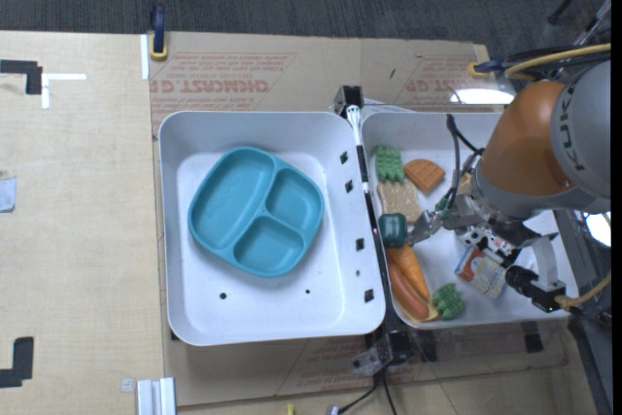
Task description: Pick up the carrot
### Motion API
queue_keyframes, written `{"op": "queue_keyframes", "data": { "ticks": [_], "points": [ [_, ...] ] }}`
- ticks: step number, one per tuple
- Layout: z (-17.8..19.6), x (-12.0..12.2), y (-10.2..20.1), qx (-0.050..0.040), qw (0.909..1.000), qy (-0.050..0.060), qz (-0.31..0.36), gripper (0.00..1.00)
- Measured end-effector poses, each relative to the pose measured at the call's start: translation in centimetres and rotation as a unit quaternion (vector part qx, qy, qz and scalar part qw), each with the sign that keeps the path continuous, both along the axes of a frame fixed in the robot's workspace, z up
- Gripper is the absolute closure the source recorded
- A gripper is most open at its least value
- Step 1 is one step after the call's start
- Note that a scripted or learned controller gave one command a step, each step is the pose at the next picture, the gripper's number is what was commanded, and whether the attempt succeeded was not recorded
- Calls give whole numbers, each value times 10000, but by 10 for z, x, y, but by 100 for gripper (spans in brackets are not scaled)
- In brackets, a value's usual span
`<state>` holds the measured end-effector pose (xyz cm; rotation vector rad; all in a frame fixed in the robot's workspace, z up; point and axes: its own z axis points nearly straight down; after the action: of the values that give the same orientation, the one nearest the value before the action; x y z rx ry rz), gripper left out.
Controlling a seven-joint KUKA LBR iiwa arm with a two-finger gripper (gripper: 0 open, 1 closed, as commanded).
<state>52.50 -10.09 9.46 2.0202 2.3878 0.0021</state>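
several neighbours crowding carrot [408,278] at right bin [544,318] left wall; green piece [448,300] touching its tip; gripper [428,226] just above, jaws possibly open, cannot tell; risk of grabbing teal block [392,228] instead

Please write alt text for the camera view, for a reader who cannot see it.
A grey and orange robot arm reaches into the right white bin, its gripper just above an orange carrot lying among toy foods. The left white bin holds a blue divided plate.
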Motion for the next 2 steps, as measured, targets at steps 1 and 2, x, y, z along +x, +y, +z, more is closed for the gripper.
{"op": "queue_keyframes", "data": {
  "ticks": [1,2],
  "points": [
    [0,-44,-3,25,9985,-1,-549,0],
    [-3,-31,1,47,9877,43,-1562,0]
  ]
}}
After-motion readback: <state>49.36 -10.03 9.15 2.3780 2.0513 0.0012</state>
